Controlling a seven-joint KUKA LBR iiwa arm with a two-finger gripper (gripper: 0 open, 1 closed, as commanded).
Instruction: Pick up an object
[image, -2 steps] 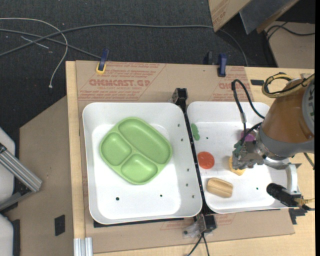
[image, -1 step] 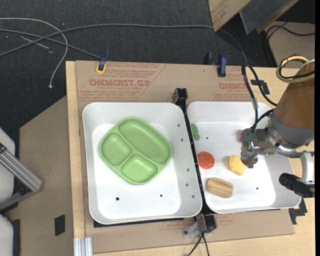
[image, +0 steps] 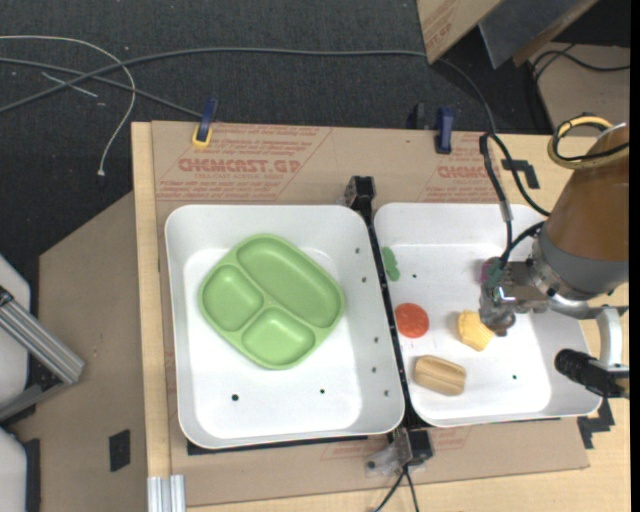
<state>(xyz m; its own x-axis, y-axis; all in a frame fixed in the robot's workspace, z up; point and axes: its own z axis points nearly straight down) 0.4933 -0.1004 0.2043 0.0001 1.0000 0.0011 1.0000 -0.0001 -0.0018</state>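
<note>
In the right bin (image: 445, 228) lie a yellow chunk (image: 473, 330), a round red piece (image: 411, 320), a tan loaf-shaped piece (image: 439, 375) and a small green piece (image: 389, 265) by the left wall. My gripper (image: 497, 316) reaches in from the right and hangs just over the right side of the yellow chunk, touching or nearly touching it. The arm's wrist covers the fingertips.
The left bin (image: 190, 330) holds a green divided plate (image: 270, 300). A black clamp (image: 360, 190) sits at the top of the divider between the bins. Cables run along the arm at the right. Bare white floor lies in the right bin's upper middle.
</note>
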